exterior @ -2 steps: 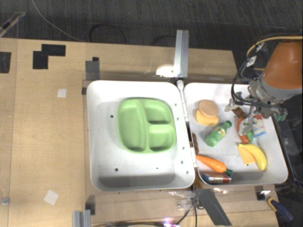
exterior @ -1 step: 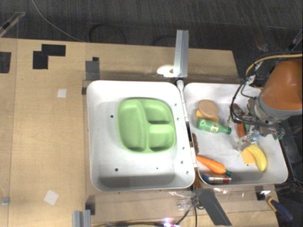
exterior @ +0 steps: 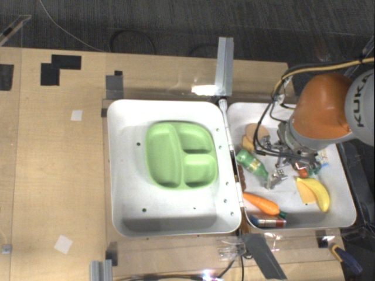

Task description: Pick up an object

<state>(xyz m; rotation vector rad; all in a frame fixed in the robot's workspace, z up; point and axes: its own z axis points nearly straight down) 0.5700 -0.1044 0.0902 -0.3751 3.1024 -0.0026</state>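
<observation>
My gripper (exterior: 278, 175) hangs low over the middle of the right bin (exterior: 345, 215), beneath the orange wrist band. A green bottle (exterior: 251, 161) lies just to its left. In front of it an orange carrot (exterior: 262, 203) lies on the bin floor. A yellow banana (exterior: 313, 193) rests to its right. A small red and blue item (exterior: 306, 169) sits close beside the gripper, partly hidden by the wrist. I see nothing clearly held in the gripper.
The left bin (exterior: 129, 204) holds a green divided plate (exterior: 180, 155). A red marker (exterior: 269, 221) lies along the right bin's front wall. A tan object (exterior: 252, 137) sits at the back left of that bin. Cables loop off the arm (exterior: 325, 107).
</observation>
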